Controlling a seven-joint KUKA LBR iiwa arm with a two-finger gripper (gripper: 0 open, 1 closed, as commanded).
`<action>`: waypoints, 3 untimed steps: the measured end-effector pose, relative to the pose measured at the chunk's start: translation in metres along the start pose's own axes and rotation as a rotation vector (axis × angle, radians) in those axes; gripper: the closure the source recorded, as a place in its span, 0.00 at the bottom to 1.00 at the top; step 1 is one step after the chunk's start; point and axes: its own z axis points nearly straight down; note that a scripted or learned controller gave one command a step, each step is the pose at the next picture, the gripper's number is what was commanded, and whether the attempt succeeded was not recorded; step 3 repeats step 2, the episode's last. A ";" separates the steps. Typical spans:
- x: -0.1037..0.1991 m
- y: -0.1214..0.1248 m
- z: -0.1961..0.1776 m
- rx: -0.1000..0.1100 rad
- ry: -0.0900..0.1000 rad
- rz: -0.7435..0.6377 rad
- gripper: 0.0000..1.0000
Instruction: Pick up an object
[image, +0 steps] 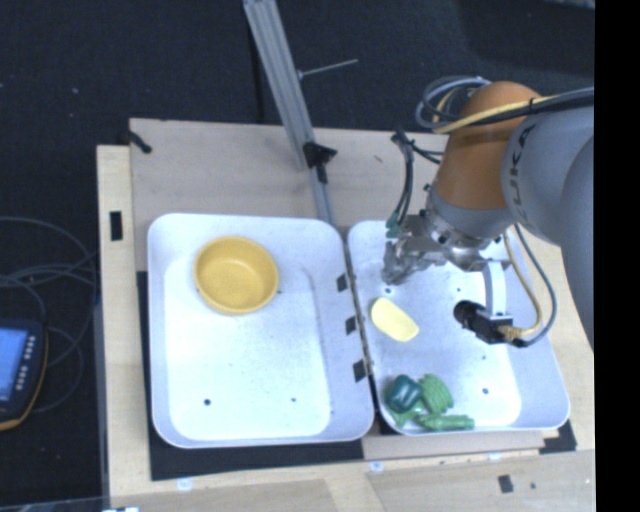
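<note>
In right bin (500, 400) | tool (392, 272) above yellow piece (394, 321) | finger gap unreadable, wrist overhangs

Bowl (237, 274) in left bin (180, 390), rear. Right bin (535, 385): block (394, 321) near left wall, toys (424, 400) at front, gripper (393, 272) behind block.

There is 1 camera here, fixed above the bench (200, 165) and tilted down at a slant, so the far edge of the board sits toward the top of the frame and the near edge toward the bottom. It stands back far enough to take in both white bins whole, the left bin (170, 330) and the right bin (540, 395), plus dark floor around them. The arm (540, 160) enters from the frame's right side.
</note>
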 end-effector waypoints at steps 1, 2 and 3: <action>0.051 -0.025 -0.015 -0.001 0.001 -0.001 1.00; 0.101 -0.040 -0.011 0.000 0.001 -0.001 1.00; 0.101 -0.040 -0.011 0.000 0.001 -0.001 1.00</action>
